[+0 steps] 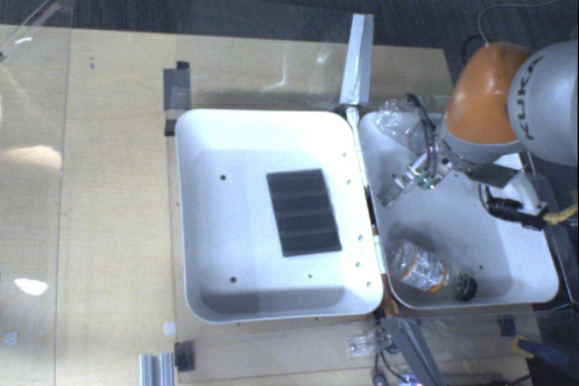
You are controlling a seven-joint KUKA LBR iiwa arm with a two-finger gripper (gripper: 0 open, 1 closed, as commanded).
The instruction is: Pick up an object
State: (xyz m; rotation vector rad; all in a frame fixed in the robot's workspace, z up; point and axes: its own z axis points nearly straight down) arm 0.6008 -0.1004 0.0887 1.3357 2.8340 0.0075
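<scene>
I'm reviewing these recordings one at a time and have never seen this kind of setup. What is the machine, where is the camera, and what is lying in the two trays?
The single picture comes from a fixed camera above the bench, looking down at a slant. The machine is a grey robot arm with an orange band, reaching in from the right over the right bin. Its gripper sits low near that bin's upper left; whether it holds anything is not clear from here. In the right bin lies a clear plastic bottle with a dark cap near the front edge, and a crumpled clear plastic item at the back corner. The left bin holds a flat dark ridged rectangle.
</scene>
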